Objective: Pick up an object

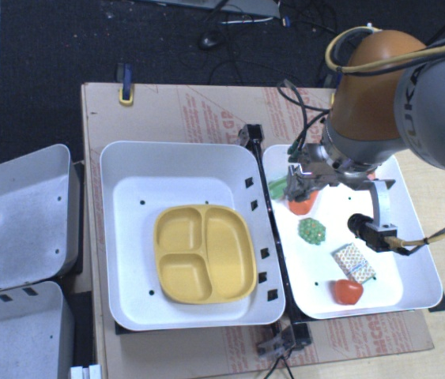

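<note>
My gripper [303, 183] hangs low over the upper left part of the right bin [420, 287]. Directly under its tip lies a small orange-red piece [301, 204], with a green leafy bit [277, 187] beside it to the left. Whether the gripper touches the orange-red piece I cannot tell. Further down the same bin lie a round green knobbly object [311, 230], a small patterned box [354, 262] and a red tomato-like object [348, 291].
A yellow divided plate [205, 253] lies in the left bin [119, 212]. The arm's grey and orange body [380, 85] covers the right bin's upper right part. A black divider [268, 212] runs between the bins. Cables trail at the wrist.
</note>
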Robot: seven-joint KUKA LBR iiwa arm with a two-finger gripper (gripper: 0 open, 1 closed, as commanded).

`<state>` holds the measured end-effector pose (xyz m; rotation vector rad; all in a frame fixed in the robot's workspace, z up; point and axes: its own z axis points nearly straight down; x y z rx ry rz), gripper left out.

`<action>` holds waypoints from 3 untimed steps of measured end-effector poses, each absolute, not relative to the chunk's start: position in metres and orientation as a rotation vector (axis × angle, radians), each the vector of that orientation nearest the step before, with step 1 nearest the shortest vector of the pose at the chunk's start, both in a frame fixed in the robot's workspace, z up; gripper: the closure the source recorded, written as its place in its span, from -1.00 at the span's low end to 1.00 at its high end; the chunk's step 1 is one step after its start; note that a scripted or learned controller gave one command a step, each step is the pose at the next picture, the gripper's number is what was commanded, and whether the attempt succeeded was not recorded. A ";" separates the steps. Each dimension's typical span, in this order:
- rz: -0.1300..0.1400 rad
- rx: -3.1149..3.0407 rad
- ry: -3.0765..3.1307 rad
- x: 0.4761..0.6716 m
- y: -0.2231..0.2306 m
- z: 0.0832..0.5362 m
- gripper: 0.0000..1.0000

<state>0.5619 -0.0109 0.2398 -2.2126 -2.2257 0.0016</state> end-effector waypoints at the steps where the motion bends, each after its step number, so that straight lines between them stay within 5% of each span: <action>1: 0.002 -2.211 -2.227 0.545 0.038 0.231 1.00; 2: 0.003 -2.211 -2.226 0.508 0.073 0.229 1.00; 3: 0.002 -2.220 -2.221 0.509 0.071 0.229 -1.00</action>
